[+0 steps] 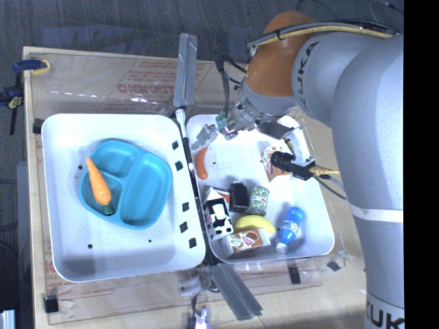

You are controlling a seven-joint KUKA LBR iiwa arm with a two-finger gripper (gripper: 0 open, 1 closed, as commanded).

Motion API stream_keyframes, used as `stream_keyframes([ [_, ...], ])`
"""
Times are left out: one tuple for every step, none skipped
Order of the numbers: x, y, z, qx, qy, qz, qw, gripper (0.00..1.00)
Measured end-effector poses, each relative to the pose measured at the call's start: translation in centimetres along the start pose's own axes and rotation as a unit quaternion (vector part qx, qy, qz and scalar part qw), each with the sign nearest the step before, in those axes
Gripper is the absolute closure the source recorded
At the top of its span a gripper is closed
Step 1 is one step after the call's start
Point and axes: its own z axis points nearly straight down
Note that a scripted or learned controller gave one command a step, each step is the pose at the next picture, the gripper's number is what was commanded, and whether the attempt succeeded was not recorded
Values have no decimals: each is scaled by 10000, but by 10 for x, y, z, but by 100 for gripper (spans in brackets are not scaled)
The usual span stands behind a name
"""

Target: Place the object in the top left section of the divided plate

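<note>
From the overhead camera view, the grey arm is reaching in from the right, its orange band sitting above the wrist, and the gripper (221,126) is hanging over the upper left corner of the right bin (322,214). How its fingers are standing cannot be told from here, since the wrist body is covering most of them.

The blue divided plate (127,182) is lying in the left bin (62,238), well apart from the gripper, across the wall between the two bins. A carrot (98,182) is resting on the plate's left side, slanting across the rib between the left sections, its green end pointing towards the lower one.

In the right bin, a small orange-red sausage (201,162) is lying just below the gripper, near the bin's left wall. Lower down, a cluster of things is sitting together: a black block (239,197), a patterned tin (258,199), a black-and-white carton (217,216), a banana (254,223), a small printed box (246,239) and a blue bottle (291,227). An orange-and-white packet (271,162) is lying near the arm's black cable fitting.
</note>
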Motion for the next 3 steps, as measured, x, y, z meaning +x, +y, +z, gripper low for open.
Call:
stream_keyframes([
  [0,1,-11,1,-4,-18,10000,100],
  [0,1,-11,2,-5,-20,10000,0],
  [9,-55,47,-102,-31,-574,9983,0],
])
